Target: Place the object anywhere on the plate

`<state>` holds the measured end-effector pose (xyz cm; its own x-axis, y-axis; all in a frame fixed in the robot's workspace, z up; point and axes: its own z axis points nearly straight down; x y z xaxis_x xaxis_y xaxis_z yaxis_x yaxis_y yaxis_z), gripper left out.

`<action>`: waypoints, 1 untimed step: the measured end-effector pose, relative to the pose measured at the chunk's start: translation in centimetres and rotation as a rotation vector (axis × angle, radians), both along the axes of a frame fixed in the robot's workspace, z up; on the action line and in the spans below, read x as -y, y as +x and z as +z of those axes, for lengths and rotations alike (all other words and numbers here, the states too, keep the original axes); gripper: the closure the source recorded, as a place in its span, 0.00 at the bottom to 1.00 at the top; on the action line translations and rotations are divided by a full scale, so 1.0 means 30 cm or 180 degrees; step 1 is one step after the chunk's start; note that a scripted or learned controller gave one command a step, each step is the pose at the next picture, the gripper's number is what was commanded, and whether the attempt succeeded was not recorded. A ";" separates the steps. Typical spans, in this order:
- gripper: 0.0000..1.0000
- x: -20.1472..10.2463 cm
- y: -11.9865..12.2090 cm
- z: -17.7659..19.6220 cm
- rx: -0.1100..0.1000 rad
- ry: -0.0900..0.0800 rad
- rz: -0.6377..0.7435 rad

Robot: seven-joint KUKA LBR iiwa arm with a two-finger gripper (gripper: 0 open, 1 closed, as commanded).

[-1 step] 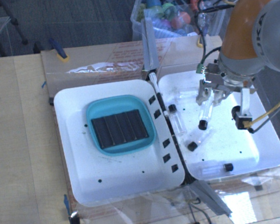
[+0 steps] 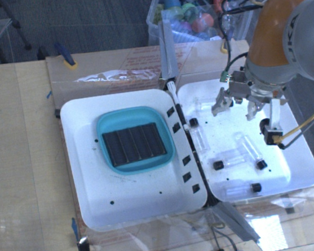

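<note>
Clear plastic sheeting (image 2: 238,231) is seen crumpled along the near edge of the table (image 2: 22,184), in front of two white bins. On the left, the left bin (image 2: 90,207) is occupied by a teal plate (image 2: 134,139), on which a dark ribbed rectangular slab (image 2: 133,143) is laid flat. A row of black clips (image 2: 182,147) is fixed along the divider between the bins.

Several clear tubes with black caps are scattered in the right bin (image 2: 302,172): one tube (image 2: 199,137) is lying just beside the divider, another (image 2: 250,150) near the middle, a third (image 2: 241,189) close to the front wall, and a further one (image 2: 228,163) between them. None of them is touching the plate.

Over the rear part of the right bin the pincer (image 2: 235,105) is hung, fingers pointing down and spread apart, with nothing seen between them. The tubes are lying well below and in front of it. A bin of coloured toys (image 2: 199,3) is visible beyond the table.
</note>
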<state>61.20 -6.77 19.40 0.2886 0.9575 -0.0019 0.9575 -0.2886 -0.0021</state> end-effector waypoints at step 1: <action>0.00 0.193 0.130 -0.013 0.0009 -0.0002 0.0051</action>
<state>65.09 -12.55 19.02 0.2731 0.9620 -0.0016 0.9620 -0.2731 0.0007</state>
